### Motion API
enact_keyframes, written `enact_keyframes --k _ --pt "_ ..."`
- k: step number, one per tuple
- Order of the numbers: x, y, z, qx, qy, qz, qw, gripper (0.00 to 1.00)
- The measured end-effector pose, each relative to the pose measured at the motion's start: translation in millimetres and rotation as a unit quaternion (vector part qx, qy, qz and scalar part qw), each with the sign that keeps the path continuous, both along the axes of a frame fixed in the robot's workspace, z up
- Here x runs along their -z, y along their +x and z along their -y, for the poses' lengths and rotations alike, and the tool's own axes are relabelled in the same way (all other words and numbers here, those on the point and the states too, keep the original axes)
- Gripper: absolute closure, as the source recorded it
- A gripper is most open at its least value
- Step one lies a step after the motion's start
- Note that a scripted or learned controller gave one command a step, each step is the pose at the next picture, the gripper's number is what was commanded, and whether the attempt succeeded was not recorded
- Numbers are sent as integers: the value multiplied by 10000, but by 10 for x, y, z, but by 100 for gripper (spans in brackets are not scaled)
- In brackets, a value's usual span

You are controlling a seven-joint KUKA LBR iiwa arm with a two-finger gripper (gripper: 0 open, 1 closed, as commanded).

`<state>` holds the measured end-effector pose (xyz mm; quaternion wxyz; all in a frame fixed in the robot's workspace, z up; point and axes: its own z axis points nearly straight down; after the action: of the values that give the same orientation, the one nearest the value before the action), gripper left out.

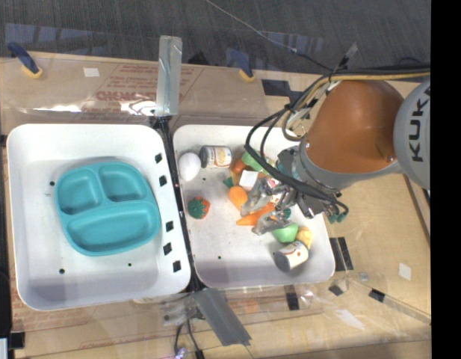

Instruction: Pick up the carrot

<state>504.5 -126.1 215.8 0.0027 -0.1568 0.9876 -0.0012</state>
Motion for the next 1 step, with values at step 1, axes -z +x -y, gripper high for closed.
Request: enact_keyframes --k 1 --pt "-103 17 -8 -18 -4 16 10000 100"
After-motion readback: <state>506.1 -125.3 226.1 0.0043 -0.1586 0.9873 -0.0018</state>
